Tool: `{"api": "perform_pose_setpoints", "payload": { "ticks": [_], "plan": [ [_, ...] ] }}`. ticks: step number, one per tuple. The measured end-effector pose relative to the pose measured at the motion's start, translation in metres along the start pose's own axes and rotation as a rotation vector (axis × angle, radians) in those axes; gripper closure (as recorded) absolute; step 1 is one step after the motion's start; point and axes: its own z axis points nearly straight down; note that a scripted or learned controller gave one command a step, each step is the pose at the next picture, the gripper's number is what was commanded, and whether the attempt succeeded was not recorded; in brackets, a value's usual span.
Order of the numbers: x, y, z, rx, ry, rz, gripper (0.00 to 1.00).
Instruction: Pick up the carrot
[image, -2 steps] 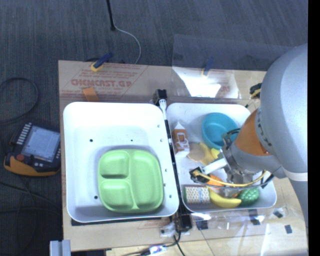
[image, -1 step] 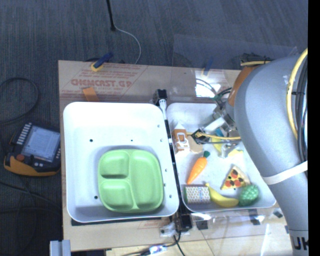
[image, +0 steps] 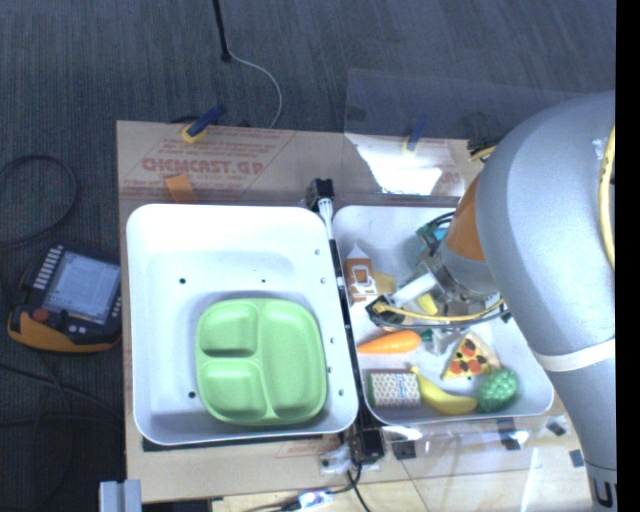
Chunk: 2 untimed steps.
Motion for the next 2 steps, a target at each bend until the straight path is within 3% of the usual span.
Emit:
{"api": "perform_pose_setpoints", "payload": {
  "ticks": [1, 2],
  "plan": [
    [-0.038, -0.014, -0.001, -0.004, 0.007, 0.17, 0.0],
    [0.068, -0.059, -0.099, 0.005, 0.006, 0.116, 0.0]
  ]
}}
